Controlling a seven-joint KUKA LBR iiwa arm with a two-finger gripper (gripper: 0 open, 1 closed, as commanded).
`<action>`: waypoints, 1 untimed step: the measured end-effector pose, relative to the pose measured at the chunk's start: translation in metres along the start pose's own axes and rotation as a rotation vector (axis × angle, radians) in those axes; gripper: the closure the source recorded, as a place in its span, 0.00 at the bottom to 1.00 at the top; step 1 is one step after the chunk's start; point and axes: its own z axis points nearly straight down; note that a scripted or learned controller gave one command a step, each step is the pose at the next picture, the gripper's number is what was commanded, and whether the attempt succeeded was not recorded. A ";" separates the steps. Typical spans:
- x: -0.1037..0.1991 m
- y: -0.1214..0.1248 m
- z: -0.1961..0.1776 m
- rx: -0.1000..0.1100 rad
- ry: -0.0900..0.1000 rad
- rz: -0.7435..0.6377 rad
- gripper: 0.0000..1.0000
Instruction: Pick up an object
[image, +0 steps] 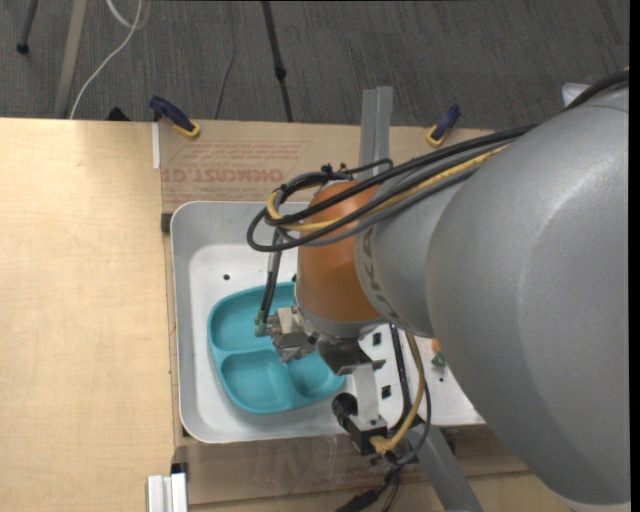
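A big grey arm (520, 290) with an orange band (335, 260) is seen reaching in from the right side of the frame. It is hung low over a white bin (190, 250) in the middle of the picture. A teal dish (255, 385) with two sections is laid in the lower part of that bin. The gripper (290, 340) is placed right above the dish's right side, and it cannot be told if anything is being grabbed. Black and yellow cables (300, 200) are looped around the wrist. The bin is set on a wooden bench (80, 300).
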 end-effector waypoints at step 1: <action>-0.018 -0.001 0.027 0.002 0.000 0.377 1.00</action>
